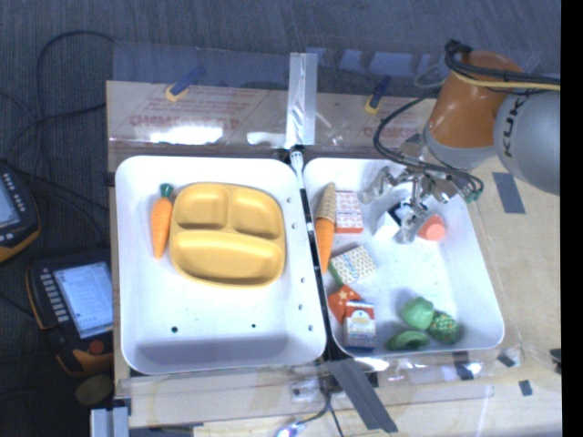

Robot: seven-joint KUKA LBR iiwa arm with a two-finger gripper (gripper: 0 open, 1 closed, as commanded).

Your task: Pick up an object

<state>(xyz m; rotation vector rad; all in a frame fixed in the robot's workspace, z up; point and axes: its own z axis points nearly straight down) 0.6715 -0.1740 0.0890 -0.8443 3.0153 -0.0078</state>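
The hand (412, 215) is hovering low in the right bin (483, 271), just beside a small red object (434, 228), seemingly lining up a grasp; its grip state is unclear.

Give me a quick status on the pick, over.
Claw low in the right bin, upper part. Small red-orange object right beside it, no grasp visible. Carton and patterned box lie to its left.
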